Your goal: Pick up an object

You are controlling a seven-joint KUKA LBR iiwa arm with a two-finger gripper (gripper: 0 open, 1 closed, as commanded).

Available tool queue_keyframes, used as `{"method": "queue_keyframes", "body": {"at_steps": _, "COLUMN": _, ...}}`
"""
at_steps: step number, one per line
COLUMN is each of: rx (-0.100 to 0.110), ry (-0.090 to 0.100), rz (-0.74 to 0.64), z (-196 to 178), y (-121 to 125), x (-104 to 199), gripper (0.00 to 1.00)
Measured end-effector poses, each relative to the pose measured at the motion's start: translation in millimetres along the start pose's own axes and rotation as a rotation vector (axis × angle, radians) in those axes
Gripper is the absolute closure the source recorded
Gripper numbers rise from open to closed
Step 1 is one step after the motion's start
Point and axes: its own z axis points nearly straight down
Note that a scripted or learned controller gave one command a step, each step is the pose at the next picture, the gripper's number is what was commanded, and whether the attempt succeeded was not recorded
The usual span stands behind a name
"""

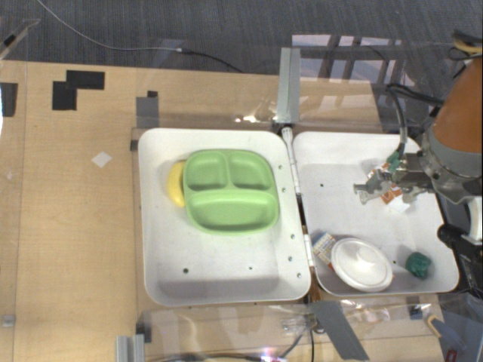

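Two white bins sit side by side on a tan tabletop (68,225). The left bin (219,281) has a green divided tray (229,191) in its middle, with something yellow (175,185) poking out from under the tray's left edge, touching it.

The right bin (332,157) is where the arm is working. The arm (460,138) comes in from the right, and the jaws (375,185) hang over the middle of that bin, pointing left. Honestly can't tell if the jaws are apart or together, it's all a grey blur at the tip. There's a small orange and white thing (390,195) right at the jaws, touching or just under them, but I can't say it's actually between them.

Along the near side of the right bin there's a white bowl (363,263), a small printed packet (323,244) tucked against the bowl's left edge, and a dark green lumpy thing (419,264) near the right corner, apart from the bowl.
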Motion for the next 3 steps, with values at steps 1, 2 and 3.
{"method": "queue_keyframes", "body": {"at_steps": 1, "rx": 0.000, "ry": 0.000, "rz": -0.114, "z": -24, "y": -29, "x": 55, "gripper": 0.00}}
{"method": "queue_keyframes", "body": {"at_steps": 2, "rx": 0.002, "ry": 0.000, "rz": -0.150, "z": 56, "y": 26, "x": -14, "gripper": 0.00}}
{"method": "queue_keyframes", "body": {"at_steps": 3, "rx": 0.000, "ry": -0.001, "rz": -0.266, "z": 102, "y": 63, "x": -76, "gripper": 0.00}}
